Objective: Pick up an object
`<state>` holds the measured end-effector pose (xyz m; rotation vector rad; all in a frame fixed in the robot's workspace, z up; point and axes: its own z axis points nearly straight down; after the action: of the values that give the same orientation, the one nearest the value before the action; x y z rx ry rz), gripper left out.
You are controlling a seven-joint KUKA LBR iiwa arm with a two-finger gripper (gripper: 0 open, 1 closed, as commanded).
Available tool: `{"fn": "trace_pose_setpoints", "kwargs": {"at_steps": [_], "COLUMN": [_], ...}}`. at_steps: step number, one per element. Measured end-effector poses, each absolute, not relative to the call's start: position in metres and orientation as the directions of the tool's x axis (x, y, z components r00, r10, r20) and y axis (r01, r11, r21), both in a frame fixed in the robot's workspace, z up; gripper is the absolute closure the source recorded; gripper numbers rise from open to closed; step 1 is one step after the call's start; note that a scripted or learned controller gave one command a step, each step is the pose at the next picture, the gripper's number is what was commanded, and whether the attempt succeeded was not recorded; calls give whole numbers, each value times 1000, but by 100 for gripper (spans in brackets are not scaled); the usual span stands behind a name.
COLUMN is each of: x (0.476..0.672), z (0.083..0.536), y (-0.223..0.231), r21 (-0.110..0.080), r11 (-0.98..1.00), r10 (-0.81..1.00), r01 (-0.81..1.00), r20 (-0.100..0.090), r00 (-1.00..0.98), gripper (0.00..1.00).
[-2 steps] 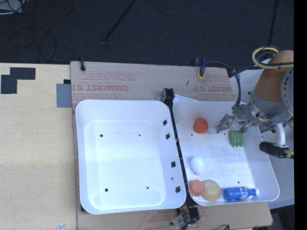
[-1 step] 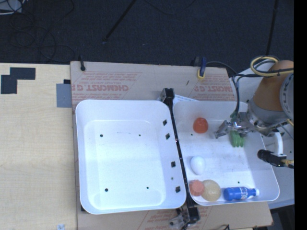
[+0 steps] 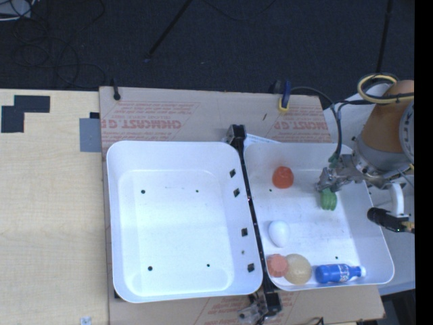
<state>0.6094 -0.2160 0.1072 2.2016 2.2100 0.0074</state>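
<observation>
On your left you see the left bin (image 3: 128, 181), and nothing lies on its floor. The right bin (image 3: 379, 249) touches it along the middle edge and carries all the things. Near the middle edge of the right bin a white egg (image 3: 278, 232) lies alone. In the near corner beside that edge, an orange ball (image 3: 277, 265) touches a pale yellow ball (image 3: 298, 269). Just right of them, along the near edge, a blue bottle (image 3: 338, 273) lies on its side. Toward the far edge sits a red ball (image 3: 283, 177), well apart from the egg. Near the right edge of this bin you find the gripper (image 3: 329, 185), low over the floor. A green object (image 3: 329, 200) is directly under its tips. You cannot tell if the fingers are released or grasping the green object.
</observation>
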Motion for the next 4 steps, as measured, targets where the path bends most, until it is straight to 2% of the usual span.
{"fn": "trace_pose_setpoints", "kwargs": {"at_steps": [1, 2, 3, 4], "x": [559, 527, 480, 479], "z": [150, 177, 187, 188], "y": [-186, -116, -42, 22], "r21": [-3, -4, -7, 2], "r11": [-2, 5, 6, 4], "r10": [1000, 1000, 1000, 1000], "r01": [1000, 1000, 1000, 1000], "r20": [2, 4, 4, 0], "r00": [2, -5, -6, -4], "gripper": [100, 100, 100, 100]}}
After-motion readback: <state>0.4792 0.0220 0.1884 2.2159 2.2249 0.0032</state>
